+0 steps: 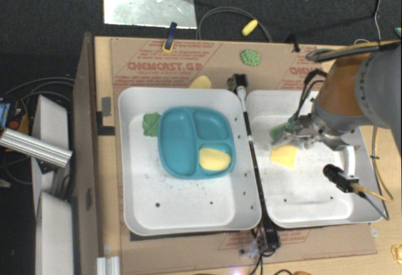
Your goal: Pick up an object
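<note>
Nearest the camera, the left white bin [188,217] holds a teal divided plate [188,142], and the right white bin [314,204] sits beside it on the bench [157,66]. A yellow oval lump [214,159] lies in the plate's near right compartment. To the right of the plate, across the black seam between the bins, a yellow wedge [284,156] rests on the right bin's floor.

Just beyond the wedge, and likewise right of the plate, the end effector [295,134] hangs low over the right bin, at the tip of the grey arm [377,88] with its orange band. A small green piece [278,132] lies right against it. The view does not settle whether the end effector is open or closed, nor whether it holds that piece. The wedge lies apart from it, untouched.

A green leafy scrap [151,123] touches the plate's left edge. Behind the plate, outside the bins, a pale yellow piece [201,83] sits on the bench. Farther back and to the right lies a green round thing [251,57].
</note>
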Robot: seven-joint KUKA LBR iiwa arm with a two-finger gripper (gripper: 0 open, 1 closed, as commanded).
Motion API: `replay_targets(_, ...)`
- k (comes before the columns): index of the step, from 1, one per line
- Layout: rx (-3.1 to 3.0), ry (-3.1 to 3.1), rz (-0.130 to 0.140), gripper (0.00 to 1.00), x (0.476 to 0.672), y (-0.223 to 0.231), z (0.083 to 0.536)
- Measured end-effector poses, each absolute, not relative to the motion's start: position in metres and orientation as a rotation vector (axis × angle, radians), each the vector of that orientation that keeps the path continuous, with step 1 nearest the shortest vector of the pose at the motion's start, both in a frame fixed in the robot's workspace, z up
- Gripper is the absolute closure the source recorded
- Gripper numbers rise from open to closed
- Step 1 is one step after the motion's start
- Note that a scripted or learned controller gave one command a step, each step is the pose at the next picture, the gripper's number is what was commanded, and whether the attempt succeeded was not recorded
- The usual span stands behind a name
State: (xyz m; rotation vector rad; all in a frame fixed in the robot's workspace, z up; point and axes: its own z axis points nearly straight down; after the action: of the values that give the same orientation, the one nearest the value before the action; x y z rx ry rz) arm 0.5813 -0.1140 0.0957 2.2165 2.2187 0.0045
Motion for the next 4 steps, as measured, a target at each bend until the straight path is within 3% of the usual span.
replay_targets(1,2.225,2.223,-0.003,0.00,0.543,-0.117,0.083)
replay_targets(3,2.212,2.224,0.005,0.00,0.604,-0.135,0.085)
replay_targets(4,2.224,2.222,-0.002,0.00,0.560,-0.139,0.084)
